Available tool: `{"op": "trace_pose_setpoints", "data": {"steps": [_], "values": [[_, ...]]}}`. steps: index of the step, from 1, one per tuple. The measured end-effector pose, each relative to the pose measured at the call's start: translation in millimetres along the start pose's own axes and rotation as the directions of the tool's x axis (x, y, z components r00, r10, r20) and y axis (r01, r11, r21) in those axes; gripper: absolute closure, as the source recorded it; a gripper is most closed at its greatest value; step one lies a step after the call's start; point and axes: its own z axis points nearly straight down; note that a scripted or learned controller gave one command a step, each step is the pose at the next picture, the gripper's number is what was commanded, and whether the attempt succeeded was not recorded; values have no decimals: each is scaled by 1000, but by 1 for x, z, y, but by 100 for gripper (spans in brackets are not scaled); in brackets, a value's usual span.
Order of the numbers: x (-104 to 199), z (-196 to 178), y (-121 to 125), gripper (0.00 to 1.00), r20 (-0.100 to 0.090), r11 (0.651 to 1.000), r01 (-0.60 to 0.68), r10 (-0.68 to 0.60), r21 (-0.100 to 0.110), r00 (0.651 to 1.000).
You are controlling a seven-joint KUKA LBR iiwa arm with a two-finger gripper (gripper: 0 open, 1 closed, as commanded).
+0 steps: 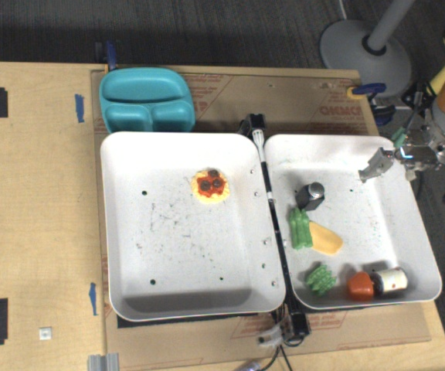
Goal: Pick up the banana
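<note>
Fingers [377, 165] at right bin's [416, 230] top edge — state unclear; banana [324, 239] apart.

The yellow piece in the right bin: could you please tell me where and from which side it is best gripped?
Probably across the broad right end of the yellow piece, coming straight down from above. It lies flat on the bin floor, and its left end rests against the green piece, while its right end has bare floor around it. The gripper is up and to its right.

yellow banana [325, 239], lying flat in right bin, touching a green item on its left
</note>
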Motion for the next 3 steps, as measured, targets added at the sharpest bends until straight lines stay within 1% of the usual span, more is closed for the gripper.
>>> {"op": "trace_pose_setpoints", "data": {"steps": [1, 2, 3], "values": [[61, 117, -45, 0, 3, 994, 108, -108, -6, 994], [81, 119, -109, 0, 0, 945, 327, -327, -2, 945], [131, 19, -39, 0, 1, 976, 219, -219, -3, 976]]}}
